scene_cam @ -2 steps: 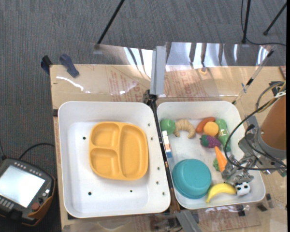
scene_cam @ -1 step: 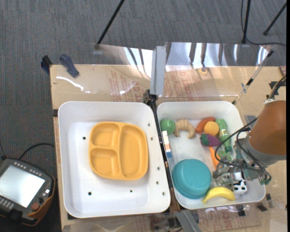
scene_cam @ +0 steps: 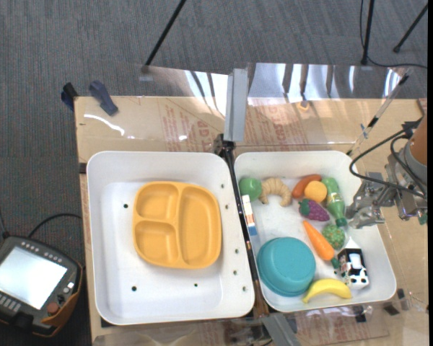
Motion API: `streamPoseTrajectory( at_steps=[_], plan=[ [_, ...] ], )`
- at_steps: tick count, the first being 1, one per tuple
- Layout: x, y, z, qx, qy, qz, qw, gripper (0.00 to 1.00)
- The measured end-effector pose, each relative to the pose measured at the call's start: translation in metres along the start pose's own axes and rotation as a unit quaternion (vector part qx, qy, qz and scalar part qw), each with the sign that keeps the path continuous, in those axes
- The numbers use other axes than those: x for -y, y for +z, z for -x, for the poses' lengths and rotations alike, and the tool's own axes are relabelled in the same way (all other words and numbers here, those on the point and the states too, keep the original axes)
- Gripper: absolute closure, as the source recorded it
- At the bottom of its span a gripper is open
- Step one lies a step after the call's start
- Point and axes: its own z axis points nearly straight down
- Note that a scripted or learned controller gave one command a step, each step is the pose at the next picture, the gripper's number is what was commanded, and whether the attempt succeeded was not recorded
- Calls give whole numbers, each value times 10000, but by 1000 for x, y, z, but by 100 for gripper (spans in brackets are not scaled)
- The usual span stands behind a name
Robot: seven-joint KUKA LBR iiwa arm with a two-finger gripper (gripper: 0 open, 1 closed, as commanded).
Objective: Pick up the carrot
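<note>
The carrot (scene_cam: 318, 240) is orange and lies at a slant on the floor of the right bin (scene_cam: 379, 265), between the blue bowl (scene_cam: 286, 265) and a small green vegetable (scene_cam: 335, 235). My gripper (scene_cam: 362, 211) hangs at the right bin's right wall, to the right of the carrot and a little further back. It is apart from the carrot, and nothing is visibly held in it. The grey arm and its cables enter from the right edge.
The right bin also holds a green fruit (scene_cam: 250, 187), a croissant (scene_cam: 277, 189), a yellow fruit (scene_cam: 315, 191), purple grapes (scene_cam: 314, 210), a green vegetable (scene_cam: 334, 195), a banana (scene_cam: 327, 289) and a cow-patterned carton (scene_cam: 354, 267). A yellow divided plate (scene_cam: 177, 223) lies in the left bin (scene_cam: 105, 265).
</note>
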Motion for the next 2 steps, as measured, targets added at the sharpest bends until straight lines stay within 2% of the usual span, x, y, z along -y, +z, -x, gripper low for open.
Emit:
streamPoseTrajectory(
  at_steps=[1, 2],
  plan=[
    [-1, 6, -3, -58, 3, 20, 10000, 0],
    [-14, 130, -2, -19, -564, 21, 9984, 0]
  ],
)
